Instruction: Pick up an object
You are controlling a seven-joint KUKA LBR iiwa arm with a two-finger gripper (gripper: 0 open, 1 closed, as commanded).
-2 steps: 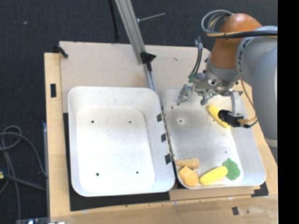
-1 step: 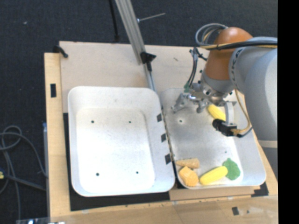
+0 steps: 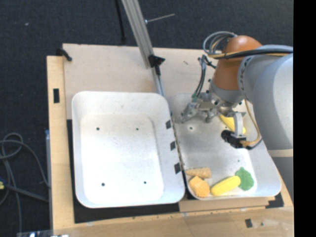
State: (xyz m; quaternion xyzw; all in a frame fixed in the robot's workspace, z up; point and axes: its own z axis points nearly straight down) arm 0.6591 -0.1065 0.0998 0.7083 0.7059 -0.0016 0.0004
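Near right bin (image 3: 217, 147) front edge: yellow banana toy (image 3: 226, 185), likely light, smooth, slippery — best pinched across its middle. Gripper (image 3: 200, 111) at far end, well apart; opening can't be judged.

Two bins (image 3: 123, 100), five small objects (image 3: 225, 185)

Robotics lab: bench (image 3: 113, 68), 2 white bins (image 3: 123, 100), aluminium camera mast (image 3: 137, 21), loose cables (image 3: 15, 147).
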